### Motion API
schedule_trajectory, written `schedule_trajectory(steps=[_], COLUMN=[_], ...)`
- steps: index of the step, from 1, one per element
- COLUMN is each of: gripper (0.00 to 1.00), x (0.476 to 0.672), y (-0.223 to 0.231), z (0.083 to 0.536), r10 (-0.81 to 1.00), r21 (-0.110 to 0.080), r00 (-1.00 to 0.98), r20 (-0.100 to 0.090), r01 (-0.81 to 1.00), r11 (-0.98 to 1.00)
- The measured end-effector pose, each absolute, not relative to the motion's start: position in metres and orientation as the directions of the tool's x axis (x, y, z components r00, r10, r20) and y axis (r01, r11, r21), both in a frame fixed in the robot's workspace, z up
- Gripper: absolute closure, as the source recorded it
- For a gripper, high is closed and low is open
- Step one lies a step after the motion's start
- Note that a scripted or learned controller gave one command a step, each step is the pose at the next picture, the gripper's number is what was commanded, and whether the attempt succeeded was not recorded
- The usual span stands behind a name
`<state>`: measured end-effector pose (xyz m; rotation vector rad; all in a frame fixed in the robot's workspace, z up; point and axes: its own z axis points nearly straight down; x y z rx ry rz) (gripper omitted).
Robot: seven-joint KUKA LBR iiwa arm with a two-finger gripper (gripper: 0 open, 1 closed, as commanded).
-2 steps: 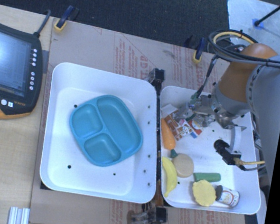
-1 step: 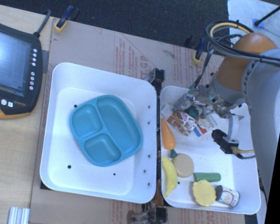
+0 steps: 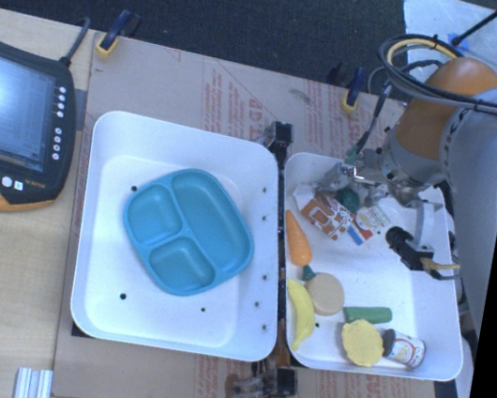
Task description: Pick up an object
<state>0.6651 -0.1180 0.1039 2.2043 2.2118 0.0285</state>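
Arm is low over the right bin, gripper at the far-left corner above a crinkly snack packet; can't tell if it's open or closed. Best bet: drop straight down, centre on one item, stay off the bin wall. Left bin holds a smooth blue divided plate (rigid plastic). Right bin's pick candidates: tapered orange carrot, curved yellow banana, round tan disc, yellow lumpy piece, green stick, small jar.
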Motion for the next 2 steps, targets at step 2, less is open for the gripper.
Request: schedule_trajectory(steps=[2], gripper=[0.0], x=[0.662], y=[-0.1], z=[0.104], r10=[1.0], r21=[0.013], r00=[-0.003], r20=[-0.005], r01=[1.0], r11=[0.003])
